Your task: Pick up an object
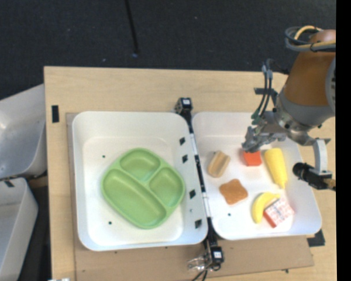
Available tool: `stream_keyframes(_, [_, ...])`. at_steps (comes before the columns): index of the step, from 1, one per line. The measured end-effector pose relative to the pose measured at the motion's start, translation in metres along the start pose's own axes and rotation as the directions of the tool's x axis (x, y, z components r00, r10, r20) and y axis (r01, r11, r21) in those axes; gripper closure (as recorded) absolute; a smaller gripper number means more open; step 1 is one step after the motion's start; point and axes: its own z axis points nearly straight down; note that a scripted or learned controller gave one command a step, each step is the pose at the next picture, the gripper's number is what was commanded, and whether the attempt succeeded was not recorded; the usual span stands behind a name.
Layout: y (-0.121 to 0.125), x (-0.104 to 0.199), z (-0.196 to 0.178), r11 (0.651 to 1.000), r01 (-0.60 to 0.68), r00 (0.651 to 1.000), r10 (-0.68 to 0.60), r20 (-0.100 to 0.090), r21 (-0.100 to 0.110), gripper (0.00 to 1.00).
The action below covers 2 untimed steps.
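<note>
Even overhead light, soft shadows, mild blur, low resolution.

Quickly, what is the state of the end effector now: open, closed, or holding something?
End effector: cannot be told. It is directly above the orange block in the right bin, and nothing is visibly held.

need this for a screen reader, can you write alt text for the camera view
A grey robot arm reaches from the right, its gripper low over an orange block in the right bin, among toy foods including a banana. The left bin holds a green divided plate.
</note>
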Motion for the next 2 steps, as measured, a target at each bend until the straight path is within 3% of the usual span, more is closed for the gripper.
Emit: stream_keyframes(2, [0.017, 0.11, 0.001, 1.0, 0.003, 1.0, -0.003, -0.002, -0.002, 1.0])
